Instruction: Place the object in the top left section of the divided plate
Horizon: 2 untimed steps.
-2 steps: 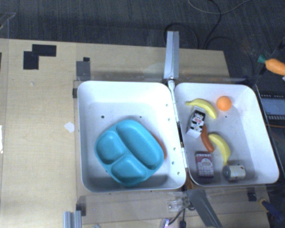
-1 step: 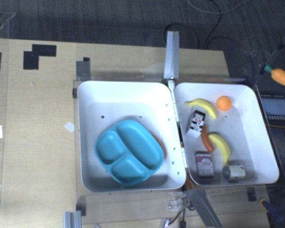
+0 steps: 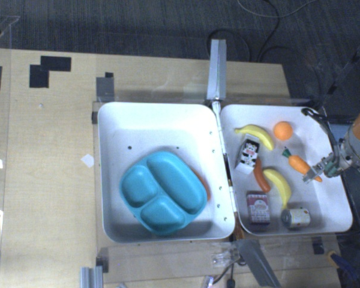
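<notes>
The toy carrot lies in the right bin, right of centre in the frame, with the gripper at its lower tip — whether the jaws are apart or closed on it, I cannot tell. The blue divided plate sits in the left bin, its sections bare — so the task looks barely begun: lift, carry and placing remain.

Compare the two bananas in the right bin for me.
The upper banana lies near the bin's top, beside the orange; the lower banana lies lower, beside the sausage. The upper banana runs nearly sideways across the view; the lower banana slants downward toward the can. Both are yellow, curved and lying flat.
</notes>
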Each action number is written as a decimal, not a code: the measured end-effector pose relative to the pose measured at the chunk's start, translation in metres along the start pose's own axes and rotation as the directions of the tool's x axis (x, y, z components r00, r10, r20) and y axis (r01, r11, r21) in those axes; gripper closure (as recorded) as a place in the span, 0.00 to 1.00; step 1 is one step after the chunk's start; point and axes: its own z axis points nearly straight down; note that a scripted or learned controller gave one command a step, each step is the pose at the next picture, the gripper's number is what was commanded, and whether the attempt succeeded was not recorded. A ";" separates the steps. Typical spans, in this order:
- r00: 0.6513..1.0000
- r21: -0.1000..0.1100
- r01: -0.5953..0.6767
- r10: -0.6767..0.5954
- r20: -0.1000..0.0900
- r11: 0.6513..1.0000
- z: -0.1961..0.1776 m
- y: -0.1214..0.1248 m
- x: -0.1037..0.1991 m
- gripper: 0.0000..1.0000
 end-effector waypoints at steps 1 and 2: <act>0.995 -0.002 0.096 -0.096 0.002 0.995 -0.018 0.001 0.053 1.00; 0.982 -0.005 0.189 -0.189 0.006 0.982 -0.075 0.012 0.073 1.00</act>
